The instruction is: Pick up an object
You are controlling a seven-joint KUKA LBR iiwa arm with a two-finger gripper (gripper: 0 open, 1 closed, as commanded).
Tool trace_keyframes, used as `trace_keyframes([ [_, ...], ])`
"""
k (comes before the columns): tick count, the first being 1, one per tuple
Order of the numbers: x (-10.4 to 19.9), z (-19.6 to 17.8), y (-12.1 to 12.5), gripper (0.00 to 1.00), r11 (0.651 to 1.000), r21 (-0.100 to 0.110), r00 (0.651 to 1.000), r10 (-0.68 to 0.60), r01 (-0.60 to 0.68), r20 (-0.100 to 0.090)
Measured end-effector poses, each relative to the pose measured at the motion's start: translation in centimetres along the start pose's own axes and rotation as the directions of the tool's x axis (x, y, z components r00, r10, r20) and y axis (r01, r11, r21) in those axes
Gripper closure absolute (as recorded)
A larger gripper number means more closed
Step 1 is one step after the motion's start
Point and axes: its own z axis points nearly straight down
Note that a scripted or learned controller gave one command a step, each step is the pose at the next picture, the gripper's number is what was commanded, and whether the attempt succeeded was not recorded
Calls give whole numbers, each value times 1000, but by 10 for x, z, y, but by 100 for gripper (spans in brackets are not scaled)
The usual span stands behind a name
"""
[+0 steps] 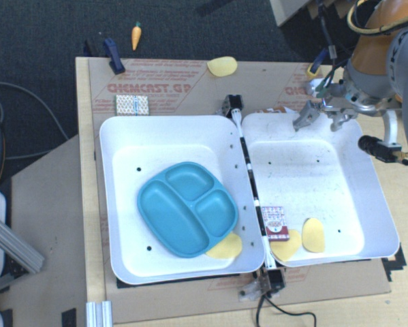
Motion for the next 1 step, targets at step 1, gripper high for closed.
trace_keyframes([
  [1,24,80,-24,0,1000,3,1000,-2,2,-3],
])
